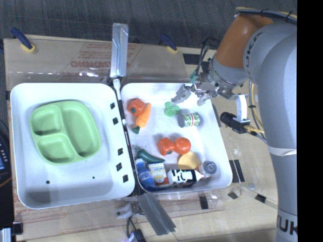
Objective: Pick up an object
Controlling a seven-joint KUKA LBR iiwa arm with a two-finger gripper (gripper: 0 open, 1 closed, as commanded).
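Below the open, empty hand [191, 94], a small green-and-white can [191, 119] on its side, red band at one end.

Glossy plastic bins [20, 130], matt green tray [64, 131].

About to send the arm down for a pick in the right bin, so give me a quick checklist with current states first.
1. Claw over the right bin: ok.
2. Claw carrying nothing: cannot tell.
3. Target under claw: green piece and small can lie just below it: ok.
4. Room around target: the two lie close together: not ok.
5. Carrot away from the claw: ok.
6. Green tray lies in the left bin, apart from the work: ok.
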